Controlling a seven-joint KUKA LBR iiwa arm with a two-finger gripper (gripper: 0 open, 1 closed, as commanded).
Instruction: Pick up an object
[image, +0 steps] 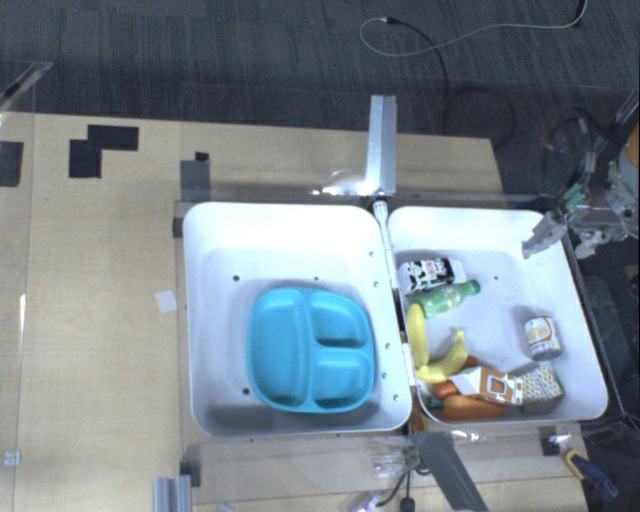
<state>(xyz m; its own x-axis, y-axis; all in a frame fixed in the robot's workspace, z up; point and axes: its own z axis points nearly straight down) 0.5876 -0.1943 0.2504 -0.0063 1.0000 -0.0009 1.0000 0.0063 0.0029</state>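
two white bins sit side by side on the worktop (90, 330). the gripper (548, 232) hovers over the right bin's (500, 225) top right corner, grasping nothing, its opening impossible to tell. a small can (541, 336) lies below it, near bananas (432, 350); a blue tray (312, 349) fills the left bin (280, 230).

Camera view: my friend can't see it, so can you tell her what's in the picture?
Two white bins sit side by side on a bench: the left bin holds a blue tray, and the right bin holds bananas, a green bottle, a small can and some packets. The robot's gripper hangs over the right bin's far corner.
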